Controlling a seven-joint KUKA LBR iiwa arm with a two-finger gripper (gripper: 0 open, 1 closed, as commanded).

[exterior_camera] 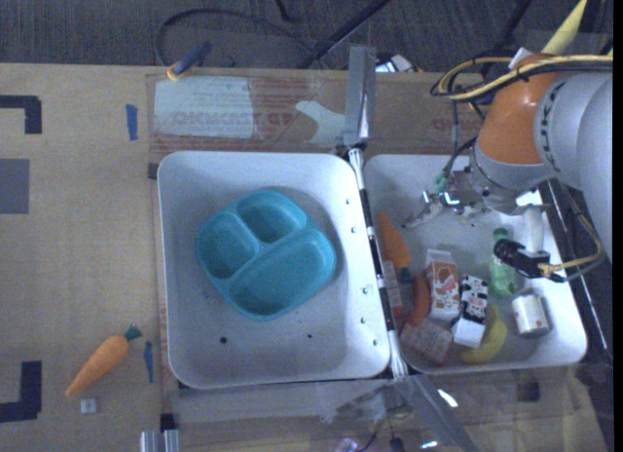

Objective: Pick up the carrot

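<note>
The end effector (435,204) hung over the upper part of the right bin (569,343), its fingers spread apart with nothing between them. A carrot (393,241) lay against that bin's left wall, below and left of the fingers and apart from them. Cartons (443,284), a banana (490,340) and a can (531,313) crowded the bin's lower half. The left bin (185,343) held a blue plate (266,252). Another carrot (98,361) lay on the desk (68,245), left of both bins.
</note>
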